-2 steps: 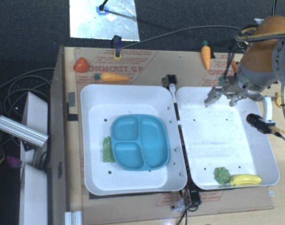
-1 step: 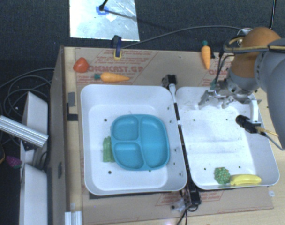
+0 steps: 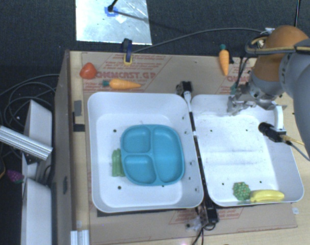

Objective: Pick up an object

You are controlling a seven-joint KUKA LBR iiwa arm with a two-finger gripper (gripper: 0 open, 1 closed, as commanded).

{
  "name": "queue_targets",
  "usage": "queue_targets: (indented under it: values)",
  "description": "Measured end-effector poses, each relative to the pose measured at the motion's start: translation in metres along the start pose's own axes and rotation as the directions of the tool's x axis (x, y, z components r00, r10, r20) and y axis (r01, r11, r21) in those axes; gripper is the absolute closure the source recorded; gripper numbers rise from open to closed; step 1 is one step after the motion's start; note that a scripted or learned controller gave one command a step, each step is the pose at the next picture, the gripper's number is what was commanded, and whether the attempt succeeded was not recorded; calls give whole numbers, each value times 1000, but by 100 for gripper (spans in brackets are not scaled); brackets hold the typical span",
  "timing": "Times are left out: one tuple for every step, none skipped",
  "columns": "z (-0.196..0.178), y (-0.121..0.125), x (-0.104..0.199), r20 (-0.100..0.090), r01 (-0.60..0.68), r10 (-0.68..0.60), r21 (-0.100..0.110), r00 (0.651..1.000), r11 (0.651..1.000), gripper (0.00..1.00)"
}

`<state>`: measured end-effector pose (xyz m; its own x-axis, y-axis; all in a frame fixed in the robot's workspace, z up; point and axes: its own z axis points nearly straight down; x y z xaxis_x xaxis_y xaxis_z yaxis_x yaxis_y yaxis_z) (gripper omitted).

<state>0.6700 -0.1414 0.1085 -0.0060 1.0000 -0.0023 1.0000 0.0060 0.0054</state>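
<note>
A grey robot arm (image 3: 292, 60) with an orange band reaches from the right over the far corner of the right-hand bin (image 3: 231, 147), its gripper (image 3: 237, 105) low above the white floor; whether the pincer is apart or together cannot be told. A yellow banana (image 3: 267, 195) and green broccoli (image 3: 241, 190) lie touching at the bin's near edge, well apart from the gripper. The left-hand bin (image 3: 101, 137) holds a blue divided plate (image 3: 151, 154) with a green vegetable (image 3: 117, 163) just beside it.
</note>
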Motion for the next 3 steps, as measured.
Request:
queue_targets:
  values:
    - [-11,1,0,1,2,-2,-4,1000,1000,100]
    - [-23,2,-1,2,4,-4,-7,1000,1000,100]
    - [-34,3,-1,3,6,-6,-10,1000,1000,100]
